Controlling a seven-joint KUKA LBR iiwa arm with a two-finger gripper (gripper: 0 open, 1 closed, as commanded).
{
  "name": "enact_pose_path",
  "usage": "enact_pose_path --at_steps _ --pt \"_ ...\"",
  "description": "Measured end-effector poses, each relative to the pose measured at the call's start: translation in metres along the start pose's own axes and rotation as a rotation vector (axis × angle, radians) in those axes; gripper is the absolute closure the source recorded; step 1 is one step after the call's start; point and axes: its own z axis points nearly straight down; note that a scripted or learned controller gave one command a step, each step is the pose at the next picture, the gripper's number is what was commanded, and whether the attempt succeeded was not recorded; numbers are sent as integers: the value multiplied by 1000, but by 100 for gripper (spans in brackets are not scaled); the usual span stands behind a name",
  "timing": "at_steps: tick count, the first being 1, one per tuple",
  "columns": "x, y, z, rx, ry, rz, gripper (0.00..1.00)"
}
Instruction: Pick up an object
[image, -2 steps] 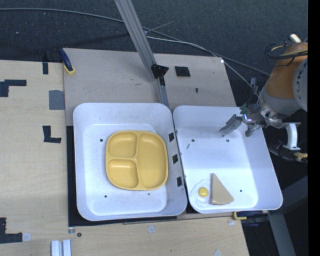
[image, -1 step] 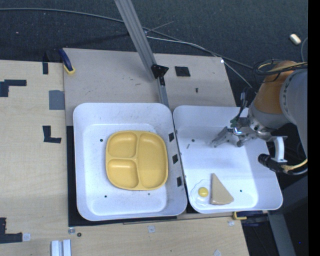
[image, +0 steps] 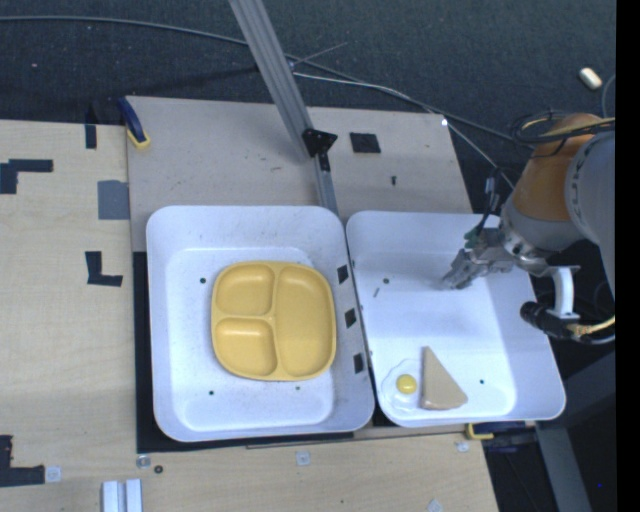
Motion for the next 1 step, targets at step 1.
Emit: enact_pose_path --at_steps 1 --pt "1 -4 -62 -6 0 1 100"
